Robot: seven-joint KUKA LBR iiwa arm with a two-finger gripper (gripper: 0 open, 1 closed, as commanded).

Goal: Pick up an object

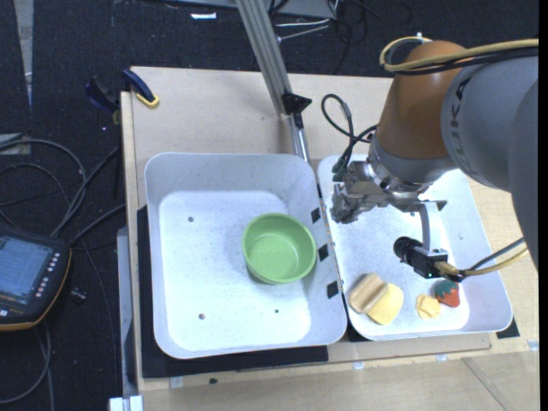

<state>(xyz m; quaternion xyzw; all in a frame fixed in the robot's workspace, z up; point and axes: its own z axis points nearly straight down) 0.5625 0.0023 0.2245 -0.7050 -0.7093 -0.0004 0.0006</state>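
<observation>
Camera view: the arm [462, 118] reaches in from the right, and its gripper [345, 205] sits low over the upper left part of the right bin [484, 306].

How far the jaws stand apart cannot be told from this angle, and nothing shows between them. A green bowl [278, 247] sits near the middle of the left bin [171, 229]. At the lower edge of the right bin lie a pale yellow block [377, 299], a small yellow piece [428, 306] and a red strawberry toy [447, 294], all well below the gripper.
</observation>
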